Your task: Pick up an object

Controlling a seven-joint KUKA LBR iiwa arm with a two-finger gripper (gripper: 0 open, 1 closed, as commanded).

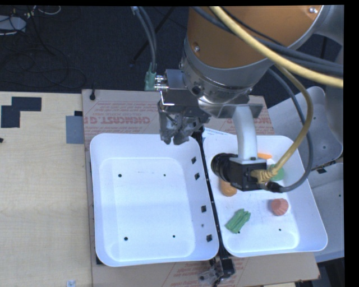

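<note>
I've parked the gripper (178,133) above the right bin's (305,235) far-left corner, short of the green piece (238,220); its grip state I can't tell.

A pale wood tabletop (39,190) fills the left side, lit evenly from above. Dark blue patches (22,109) lie on it near its far edge. Right of them sits a cardboard sheet (120,115) with reversed red lettering. Beyond the tabletop the floor (84,45) looks dark, perhaps carpet, with loose cables (33,14) trailing there.
</note>
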